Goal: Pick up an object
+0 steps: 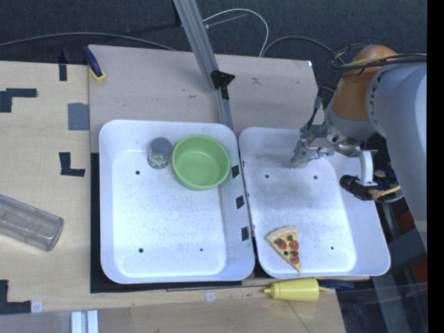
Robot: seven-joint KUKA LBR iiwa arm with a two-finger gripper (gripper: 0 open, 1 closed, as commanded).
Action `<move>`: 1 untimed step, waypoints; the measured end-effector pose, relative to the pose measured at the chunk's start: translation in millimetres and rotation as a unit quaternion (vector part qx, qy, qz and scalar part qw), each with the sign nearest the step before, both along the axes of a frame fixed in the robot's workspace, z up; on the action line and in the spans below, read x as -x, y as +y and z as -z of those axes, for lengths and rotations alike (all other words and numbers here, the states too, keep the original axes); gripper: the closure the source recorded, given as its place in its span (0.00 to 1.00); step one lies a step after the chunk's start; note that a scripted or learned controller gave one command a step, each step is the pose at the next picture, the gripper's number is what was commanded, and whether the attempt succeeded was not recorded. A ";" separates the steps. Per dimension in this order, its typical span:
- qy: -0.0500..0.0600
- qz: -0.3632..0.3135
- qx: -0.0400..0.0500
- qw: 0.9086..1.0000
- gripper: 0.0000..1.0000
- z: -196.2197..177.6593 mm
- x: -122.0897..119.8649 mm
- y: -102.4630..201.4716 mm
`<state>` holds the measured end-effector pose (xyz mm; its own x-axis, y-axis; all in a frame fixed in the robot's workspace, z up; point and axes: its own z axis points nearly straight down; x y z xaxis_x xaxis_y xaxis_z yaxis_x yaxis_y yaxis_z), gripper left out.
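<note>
The gripper (300, 159) hangs low near the right bin's (361, 255) far edge, grip state unclear and nothing visibly held; still approaching, it must next cross to the pizza slice (285, 245) by the near edge.

No readable text, labels or numbers anywhere.

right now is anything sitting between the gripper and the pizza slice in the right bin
Nothing visible does. The gripper is at the upper part of the right bin, and the pizza slice lies near its lower edge, with bare bin floor between them. The green bowl and small can sit in the left bin.
</note>
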<state>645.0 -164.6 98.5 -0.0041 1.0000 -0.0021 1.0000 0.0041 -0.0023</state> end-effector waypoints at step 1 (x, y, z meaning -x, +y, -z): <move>-0.004 0.001 0.000 1.000 1.00 -63.9 -2.8 1.7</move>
<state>647.8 -162.9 162.4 -0.0019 1.0000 -0.0016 1.0000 0.0019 0.0054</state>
